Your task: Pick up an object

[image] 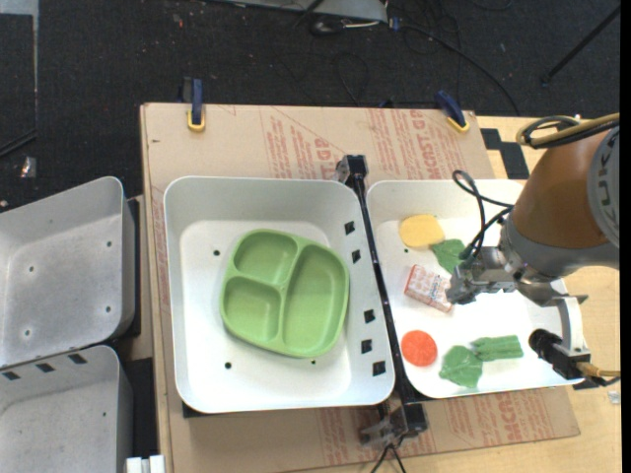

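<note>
White-and-red packet point(427, 287) just beside jaws point(461, 292); cannot tell how wide, nothing visibly held. Best centred over packet before closing.

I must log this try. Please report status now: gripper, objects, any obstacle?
Gripper low in right bin, beside red-white packet. Nothing seen held. Green piece crowds it.

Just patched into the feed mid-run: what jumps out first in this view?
The big green divided plate dominates the left bin. In the right bin, the arm's gripper is down beside a small red-and-white packet, with a yellow piece above and an orange disc and green pieces below.
</note>
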